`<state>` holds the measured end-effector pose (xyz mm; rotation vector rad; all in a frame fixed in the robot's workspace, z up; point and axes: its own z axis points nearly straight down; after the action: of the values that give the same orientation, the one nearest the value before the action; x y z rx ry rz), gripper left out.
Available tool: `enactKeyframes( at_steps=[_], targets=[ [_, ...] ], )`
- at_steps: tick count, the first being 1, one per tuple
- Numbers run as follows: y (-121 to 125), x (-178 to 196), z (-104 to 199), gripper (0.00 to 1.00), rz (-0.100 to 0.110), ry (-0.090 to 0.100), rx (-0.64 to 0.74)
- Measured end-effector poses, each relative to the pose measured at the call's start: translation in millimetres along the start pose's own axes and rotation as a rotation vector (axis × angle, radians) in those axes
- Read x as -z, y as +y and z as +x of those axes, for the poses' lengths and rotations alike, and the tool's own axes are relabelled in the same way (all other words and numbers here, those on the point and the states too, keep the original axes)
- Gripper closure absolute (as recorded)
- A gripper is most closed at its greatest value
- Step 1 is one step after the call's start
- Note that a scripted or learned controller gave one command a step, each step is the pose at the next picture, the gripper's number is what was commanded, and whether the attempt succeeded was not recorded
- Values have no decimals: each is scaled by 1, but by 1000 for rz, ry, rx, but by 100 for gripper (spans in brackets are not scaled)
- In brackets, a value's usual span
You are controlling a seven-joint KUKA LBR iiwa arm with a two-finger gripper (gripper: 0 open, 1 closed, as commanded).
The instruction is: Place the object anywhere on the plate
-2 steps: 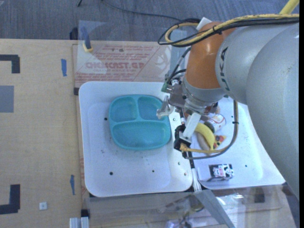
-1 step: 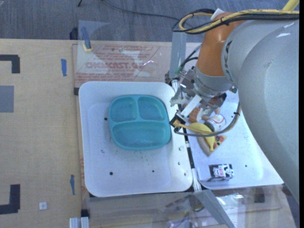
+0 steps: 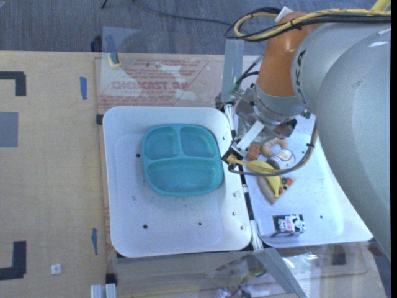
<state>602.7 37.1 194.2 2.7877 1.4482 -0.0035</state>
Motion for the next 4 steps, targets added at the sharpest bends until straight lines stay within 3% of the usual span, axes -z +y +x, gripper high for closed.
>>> enactKeyframes(
  at_steps=[1, 2, 3, 4],
  targets=[
    [-13, -10, 55, 100, 1, 1, -431],
    [-24, -37, 78, 100, 4, -1, -250],
    [-24, -37, 78, 0, 3, -1, -249],
    [-25, -27, 79, 100, 4, -1, -246]
  ],
)
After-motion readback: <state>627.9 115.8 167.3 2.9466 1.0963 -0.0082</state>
